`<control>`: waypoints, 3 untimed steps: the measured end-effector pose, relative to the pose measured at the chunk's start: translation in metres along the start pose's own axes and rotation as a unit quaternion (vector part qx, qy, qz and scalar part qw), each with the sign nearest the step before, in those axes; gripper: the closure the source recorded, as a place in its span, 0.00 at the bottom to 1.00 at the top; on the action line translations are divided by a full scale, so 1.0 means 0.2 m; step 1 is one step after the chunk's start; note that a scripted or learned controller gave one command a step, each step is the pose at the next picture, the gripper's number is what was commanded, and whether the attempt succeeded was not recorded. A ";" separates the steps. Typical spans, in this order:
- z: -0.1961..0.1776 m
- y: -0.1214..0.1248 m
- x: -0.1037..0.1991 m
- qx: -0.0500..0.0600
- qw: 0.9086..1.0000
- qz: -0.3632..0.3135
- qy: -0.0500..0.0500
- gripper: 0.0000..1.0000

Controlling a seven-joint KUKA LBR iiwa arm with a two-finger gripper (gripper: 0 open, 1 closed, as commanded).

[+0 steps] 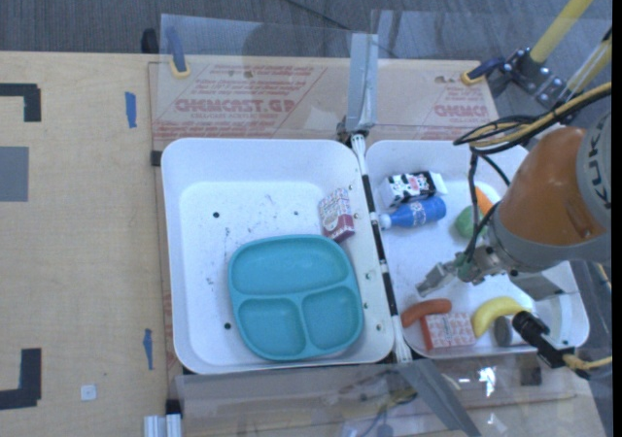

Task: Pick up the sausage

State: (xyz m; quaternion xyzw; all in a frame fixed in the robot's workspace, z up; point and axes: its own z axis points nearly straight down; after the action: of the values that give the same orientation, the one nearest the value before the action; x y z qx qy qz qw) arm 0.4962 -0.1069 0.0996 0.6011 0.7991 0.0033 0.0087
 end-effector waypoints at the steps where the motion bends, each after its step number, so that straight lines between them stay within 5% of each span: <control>1: 0.05 -0.06 0.01 0.002 1.000 -0.028 0.003 0.00; 2: 0.00 -0.06 -0.01 -0.001 1.000 -0.024 0.000 1.00; 3: -0.01 -0.06 -0.02 -0.003 1.000 -0.024 -0.001 0.00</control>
State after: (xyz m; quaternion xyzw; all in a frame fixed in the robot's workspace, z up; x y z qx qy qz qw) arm 0.4861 -0.1130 0.1007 0.5814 0.8135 0.0045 0.0114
